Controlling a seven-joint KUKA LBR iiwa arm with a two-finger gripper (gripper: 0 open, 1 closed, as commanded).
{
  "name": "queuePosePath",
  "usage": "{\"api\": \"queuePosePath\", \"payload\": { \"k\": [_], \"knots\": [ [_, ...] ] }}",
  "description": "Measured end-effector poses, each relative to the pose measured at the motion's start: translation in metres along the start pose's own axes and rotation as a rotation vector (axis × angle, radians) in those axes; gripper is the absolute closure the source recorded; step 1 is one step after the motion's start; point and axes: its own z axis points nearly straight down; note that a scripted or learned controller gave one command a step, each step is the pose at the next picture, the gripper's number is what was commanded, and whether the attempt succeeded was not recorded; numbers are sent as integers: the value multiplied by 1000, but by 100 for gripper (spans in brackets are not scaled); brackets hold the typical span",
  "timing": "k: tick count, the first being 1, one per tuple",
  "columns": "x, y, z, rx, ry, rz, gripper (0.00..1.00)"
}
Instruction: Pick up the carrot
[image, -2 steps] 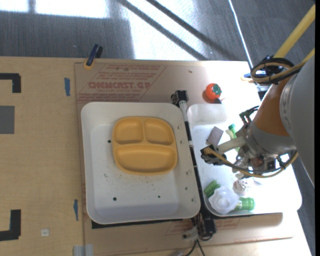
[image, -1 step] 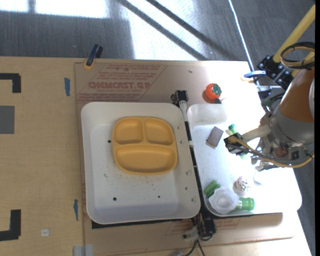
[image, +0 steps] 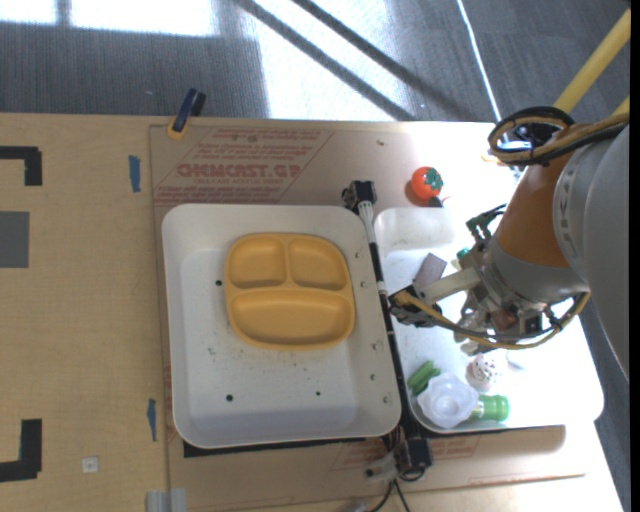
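My gripper (image: 492, 332) hangs over the middle of the right bin (image: 405, 228), under the grey arm with its orange band (image: 530, 225). Wrist and cables cover what lies directly beneath it. A thin orange-yellow shape (image: 418, 303) stretches from the wrist toward the bin's left wall; I cannot tell if it is the carrot or part of the cabling. No carrot is clearly recognisable elsewhere in the bin.
The left bin (image: 195, 330) holds a yellow divided plate (image: 290, 290). In the right bin lie a grey flat piece (image: 431, 268), a green item (image: 422, 377), a clear bottle with a green cap (image: 458, 403) and a small white speckled object (image: 484, 371). A red tomato-like toy (image: 426, 185) sits on the bench behind.
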Motion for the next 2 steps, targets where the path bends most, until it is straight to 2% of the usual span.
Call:
{"api": "queuePosePath", "payload": {
  "k": [1,2],
  "knots": [
    [-9,64,-4,-4,2,29,100],
    [-2,9,3,0,0,18,100]
  ]
}}
